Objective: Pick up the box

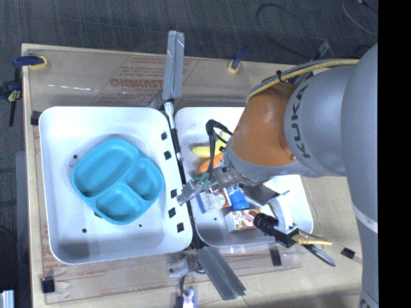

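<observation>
Gripper (215, 186) hangs low in right bin (298, 201), box (212, 201) just beneath it on near side; finger state I cannot tell.

bins (58, 236): smooth white plastic, faint sheen | divided tray (119, 179): glossy blue plastic | box (243, 219): printed card, shiny | arm (334, 117): matt grey shell, orange band (263, 130) satin | surface (96, 76): pale wood under clear film

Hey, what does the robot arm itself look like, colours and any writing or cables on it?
The arm is smooth, rounded grey metal with a wide orange band above the wrist. Black KUKA lettering runs along the grey shell beside the band. A yellow cable and a black cable run along it.
</observation>
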You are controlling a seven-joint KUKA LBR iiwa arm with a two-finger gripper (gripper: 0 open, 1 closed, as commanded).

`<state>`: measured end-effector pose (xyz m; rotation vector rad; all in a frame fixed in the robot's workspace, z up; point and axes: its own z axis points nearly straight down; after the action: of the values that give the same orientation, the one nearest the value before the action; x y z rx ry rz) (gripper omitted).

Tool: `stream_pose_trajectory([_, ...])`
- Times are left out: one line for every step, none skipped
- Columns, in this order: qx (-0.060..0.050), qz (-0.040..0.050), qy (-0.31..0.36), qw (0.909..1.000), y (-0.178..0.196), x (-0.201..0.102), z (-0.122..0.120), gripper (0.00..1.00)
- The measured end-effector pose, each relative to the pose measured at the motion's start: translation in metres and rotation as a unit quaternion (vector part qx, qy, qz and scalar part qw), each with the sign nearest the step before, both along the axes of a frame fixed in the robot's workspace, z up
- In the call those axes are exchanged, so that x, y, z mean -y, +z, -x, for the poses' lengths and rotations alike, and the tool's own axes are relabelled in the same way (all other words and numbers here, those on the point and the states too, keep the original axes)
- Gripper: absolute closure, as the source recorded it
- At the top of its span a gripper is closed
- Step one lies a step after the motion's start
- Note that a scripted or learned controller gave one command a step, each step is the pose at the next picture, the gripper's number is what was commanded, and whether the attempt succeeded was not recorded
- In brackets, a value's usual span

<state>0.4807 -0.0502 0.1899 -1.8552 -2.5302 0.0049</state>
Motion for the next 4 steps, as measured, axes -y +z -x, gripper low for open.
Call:
stream_pose_trajectory([0.003, -0.0093, -0.101, 0.9948, -0.0621, 0.0308, -0.0102, 0.0])
stream_pose_trajectory([0.012, -0.0133, -0.088, 0.9959, -0.0652, 0.0336, -0.0095, 0.0])
stream_pose_trajectory([0.012, -0.0133, -0.088, 0.9959, -0.0652, 0.0336, -0.0095, 0.0])
stream_pose_trajectory([-0.005, -0.0305, -0.262, 0.9646, -0.0683, 0.0341, -0.0038, 0.0])
